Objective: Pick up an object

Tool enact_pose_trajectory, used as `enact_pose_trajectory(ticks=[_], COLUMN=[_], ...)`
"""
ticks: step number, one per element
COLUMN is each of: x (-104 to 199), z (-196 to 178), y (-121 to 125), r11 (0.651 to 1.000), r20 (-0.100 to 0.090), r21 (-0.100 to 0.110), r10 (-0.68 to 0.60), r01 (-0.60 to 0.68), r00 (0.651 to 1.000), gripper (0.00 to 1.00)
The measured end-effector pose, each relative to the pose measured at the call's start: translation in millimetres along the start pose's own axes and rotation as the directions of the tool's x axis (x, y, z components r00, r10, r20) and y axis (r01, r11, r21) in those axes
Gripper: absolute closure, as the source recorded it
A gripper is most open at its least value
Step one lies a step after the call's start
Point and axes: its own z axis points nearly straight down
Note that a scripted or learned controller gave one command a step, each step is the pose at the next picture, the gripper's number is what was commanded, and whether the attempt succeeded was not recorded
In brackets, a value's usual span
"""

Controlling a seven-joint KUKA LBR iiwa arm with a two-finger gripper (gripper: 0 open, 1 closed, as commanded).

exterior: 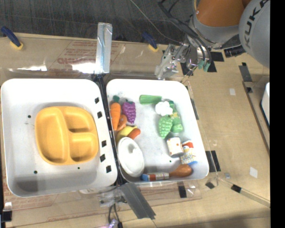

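The pincer (172, 63) is hanging over the far rim of the right bin (195, 122), holding nothing; its finger spacing cannot be told. The green cylinder (150, 99) is lying just inside that rim, nearest the pincer, long axis running parallel to it.

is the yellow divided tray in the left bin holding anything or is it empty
Empty. The yellow divided tray lies flat in the left bin, and each of its compartments shows bare yellow plastic.

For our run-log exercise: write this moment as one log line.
arm: tool above right bin's far edge | held: nothing seen | right bin: toy food, carrot, grapes | left bin: yellow tray | pick: not yet
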Motion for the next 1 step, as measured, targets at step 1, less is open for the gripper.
enact_pose_trajectory(ticks=[1], x=[62.8], z=[44.5], y=[22.8], r11=[0.995], r20=[-0.016], r21=[0.001], r10=[0.105], r01=[-0.105], r00=[0.994], gripper=[1.0])
